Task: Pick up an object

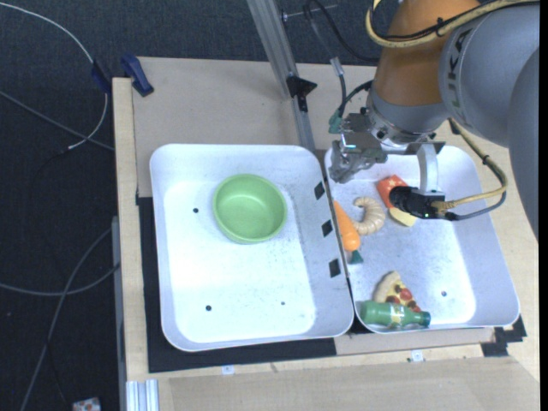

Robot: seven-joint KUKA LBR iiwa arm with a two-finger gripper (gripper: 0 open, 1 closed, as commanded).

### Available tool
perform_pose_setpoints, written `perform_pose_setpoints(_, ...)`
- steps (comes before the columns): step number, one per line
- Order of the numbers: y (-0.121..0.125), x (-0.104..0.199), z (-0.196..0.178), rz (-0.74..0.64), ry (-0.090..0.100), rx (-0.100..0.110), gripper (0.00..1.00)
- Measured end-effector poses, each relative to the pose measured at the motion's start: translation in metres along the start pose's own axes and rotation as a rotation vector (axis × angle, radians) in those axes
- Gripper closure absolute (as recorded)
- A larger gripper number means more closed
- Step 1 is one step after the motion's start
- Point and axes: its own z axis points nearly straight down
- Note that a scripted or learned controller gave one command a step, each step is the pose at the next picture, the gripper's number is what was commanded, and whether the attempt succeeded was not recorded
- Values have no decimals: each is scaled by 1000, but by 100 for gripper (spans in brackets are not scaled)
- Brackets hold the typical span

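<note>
Dark carpet with loose cables surrounds a pale wooden tabletop (214, 84) that bears two shallow white bins. Taking the right bin (462, 264) as the landmark: the left bin (231, 298) sits just beside it on its left, their rims touching, and holds a green bowl (249, 207) toward its upper middle.

Over the right bin's upper left corner hangs the grey arm (488, 50) with its orange band, and the tool (353, 157) hovers low near the rim there. Whether the tool is spread or closed I cannot tell, and nothing shows as held in it.

Inside the right bin lie the candidates for picking: a green bottle (392, 315) along the bottom edge, a pizza slice (396, 290) just above it, an orange carrot (347, 228) against the left wall, a tan curled piece (370, 215) near the centre top, and a red and yellow piece (396, 197) beside it, partly behind a black fitting.

Judged from this, no object is lifted; the grasp and the raise remain. The carrot lies tight against the wall, leaving little room on that side; the bin's right half offers open floor.
</note>
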Motion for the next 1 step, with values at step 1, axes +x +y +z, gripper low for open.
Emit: perform_pose_setpoints(1,0,58,-11,-2,-1,-11,100)
